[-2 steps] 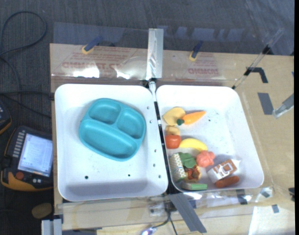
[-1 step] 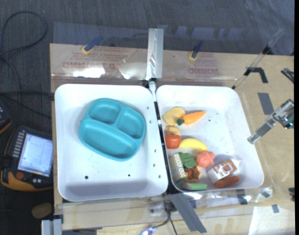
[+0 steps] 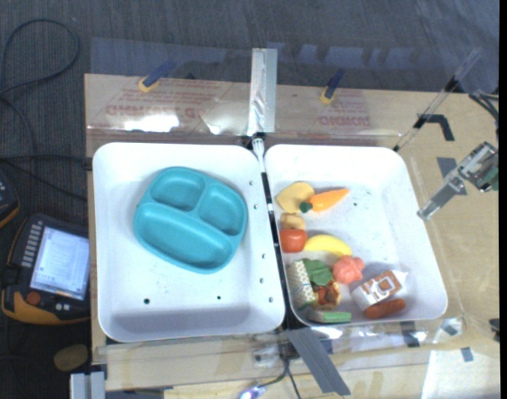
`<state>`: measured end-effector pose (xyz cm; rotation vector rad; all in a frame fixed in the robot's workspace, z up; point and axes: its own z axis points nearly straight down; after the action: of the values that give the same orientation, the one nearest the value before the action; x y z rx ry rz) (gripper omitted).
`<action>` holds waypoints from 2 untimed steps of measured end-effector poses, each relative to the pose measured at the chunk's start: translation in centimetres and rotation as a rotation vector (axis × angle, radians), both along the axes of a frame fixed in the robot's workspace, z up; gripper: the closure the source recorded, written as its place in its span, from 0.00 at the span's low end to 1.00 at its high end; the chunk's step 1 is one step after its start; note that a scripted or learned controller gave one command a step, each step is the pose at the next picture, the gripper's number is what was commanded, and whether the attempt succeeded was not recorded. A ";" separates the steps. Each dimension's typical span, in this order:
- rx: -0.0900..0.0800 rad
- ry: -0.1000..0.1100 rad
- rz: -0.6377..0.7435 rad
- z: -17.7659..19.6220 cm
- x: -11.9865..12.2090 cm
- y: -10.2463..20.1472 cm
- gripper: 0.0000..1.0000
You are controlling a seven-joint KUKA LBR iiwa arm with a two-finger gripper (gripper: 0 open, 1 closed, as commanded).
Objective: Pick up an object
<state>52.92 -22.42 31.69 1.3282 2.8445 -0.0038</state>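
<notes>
Your gripper [image 3: 476,169] sits at the right edge, outside the right bin [image 3: 403,181], touching nothing you can see; its opening can't be told. Toy food crowds that bin: carrot [image 3: 329,198], banana [image 3: 327,243], tomato [image 3: 292,239]. Teal divided plate [image 3: 191,218] lies in the left bin [image 3: 112,248].

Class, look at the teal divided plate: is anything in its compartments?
Empty. The teal divided plate shows only bare teal compartments.

The brown bench [image 3: 112,98] holds 2 white bins side by side, the left bin [image 3: 120,306] touching the right bin [image 3: 403,189].
</notes>
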 end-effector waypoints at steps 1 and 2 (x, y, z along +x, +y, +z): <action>0.000 0.000 0.047 -0.3 4.6 0.0 0.00; -0.001 -0.001 0.078 -1.2 9.5 0.0 0.00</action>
<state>62.38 -22.41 30.48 1.2161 2.8930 -0.0044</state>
